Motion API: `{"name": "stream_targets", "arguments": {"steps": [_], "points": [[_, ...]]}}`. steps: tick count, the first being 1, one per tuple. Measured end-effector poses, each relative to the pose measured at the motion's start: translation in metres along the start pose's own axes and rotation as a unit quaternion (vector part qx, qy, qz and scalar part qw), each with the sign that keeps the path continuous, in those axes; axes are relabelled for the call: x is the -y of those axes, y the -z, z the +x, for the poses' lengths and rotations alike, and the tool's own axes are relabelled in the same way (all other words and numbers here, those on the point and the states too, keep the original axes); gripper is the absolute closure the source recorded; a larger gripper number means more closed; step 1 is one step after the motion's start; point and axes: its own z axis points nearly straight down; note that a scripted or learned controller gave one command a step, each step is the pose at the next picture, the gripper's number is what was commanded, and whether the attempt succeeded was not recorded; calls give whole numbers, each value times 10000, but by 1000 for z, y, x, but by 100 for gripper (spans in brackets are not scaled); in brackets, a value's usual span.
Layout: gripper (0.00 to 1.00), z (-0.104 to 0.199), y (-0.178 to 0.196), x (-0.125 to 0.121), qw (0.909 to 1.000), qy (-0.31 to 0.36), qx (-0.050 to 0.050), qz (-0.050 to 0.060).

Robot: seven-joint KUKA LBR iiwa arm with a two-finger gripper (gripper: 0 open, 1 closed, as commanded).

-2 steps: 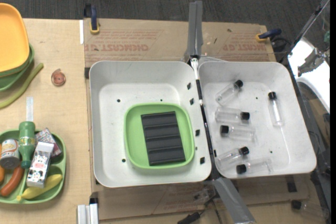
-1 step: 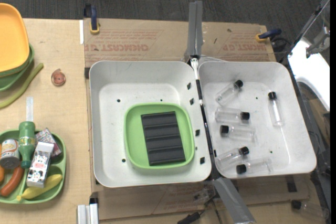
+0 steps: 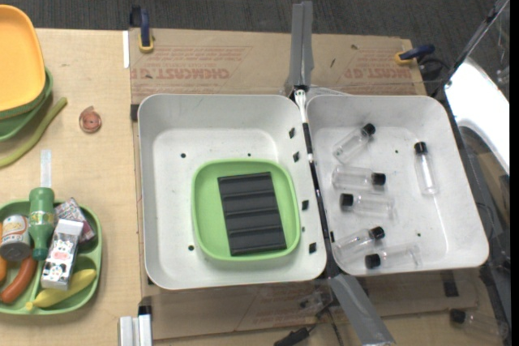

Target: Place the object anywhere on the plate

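Observation:
A green square plate [image 3: 206,202] rests in the middle of the left white bin [image 3: 162,166]. A black ridged rectangular block [image 3: 253,212] lies flat on the plate, inside its rim. In the right white bin [image 3: 462,207] lie several clear vials with black caps, among them one near the back [image 3: 355,140], one at the right [image 3: 423,167] and one near the front [image 3: 391,258].
On the bench to the left are stacked yellow and green plates [image 3: 16,65], a small pink disc [image 3: 90,120] and a green tray of toy food [image 3: 50,259]. Clamps [image 3: 140,30] [image 3: 413,54] hold the cardboard behind the bins. A white curved body [image 3: 485,105] stands at the right.

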Motion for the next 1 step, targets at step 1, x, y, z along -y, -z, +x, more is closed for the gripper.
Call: {"name": "stream_targets", "arguments": {"steps": [1], "points": [[0, -5, -1, 13, 9994, -354, -1, 15]]}}
